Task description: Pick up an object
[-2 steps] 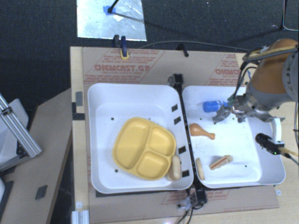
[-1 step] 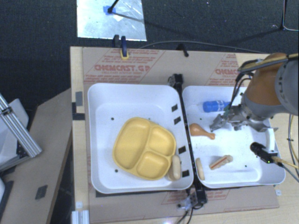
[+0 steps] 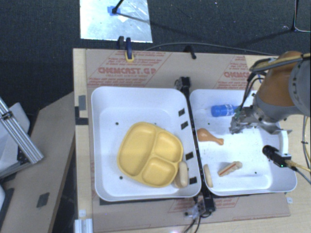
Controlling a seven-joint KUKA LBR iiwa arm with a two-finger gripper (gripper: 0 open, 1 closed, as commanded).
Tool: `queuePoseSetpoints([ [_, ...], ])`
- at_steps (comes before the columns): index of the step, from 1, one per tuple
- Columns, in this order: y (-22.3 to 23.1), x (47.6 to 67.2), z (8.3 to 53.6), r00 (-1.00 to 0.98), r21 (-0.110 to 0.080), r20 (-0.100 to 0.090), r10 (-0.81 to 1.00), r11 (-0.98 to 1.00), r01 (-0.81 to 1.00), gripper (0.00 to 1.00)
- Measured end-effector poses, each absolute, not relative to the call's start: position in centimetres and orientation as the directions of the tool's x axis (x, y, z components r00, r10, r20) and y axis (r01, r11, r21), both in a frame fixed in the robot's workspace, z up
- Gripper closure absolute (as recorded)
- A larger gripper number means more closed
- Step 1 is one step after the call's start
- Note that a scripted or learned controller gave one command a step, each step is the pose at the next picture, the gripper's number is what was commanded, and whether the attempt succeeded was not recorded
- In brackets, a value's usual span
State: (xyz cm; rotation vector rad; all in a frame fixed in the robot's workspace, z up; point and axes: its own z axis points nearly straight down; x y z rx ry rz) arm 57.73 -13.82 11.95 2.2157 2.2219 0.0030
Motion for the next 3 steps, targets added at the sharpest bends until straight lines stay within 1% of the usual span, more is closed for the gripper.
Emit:
queuePoseSetpoints([
  [1,-13.1,58.5,17.8,-0.005,0.007,-0.001,1.000,0.005,1.000,1.00],
  [2,-13.1,58.6,21.4,-0.004,0.005,-0.001,1.000,0.004,1.000,1.00],
  [3,-8.8,58.9,21.8,-0.009,0.003,0.001,1.000,0.009,1.000,1.00],
])
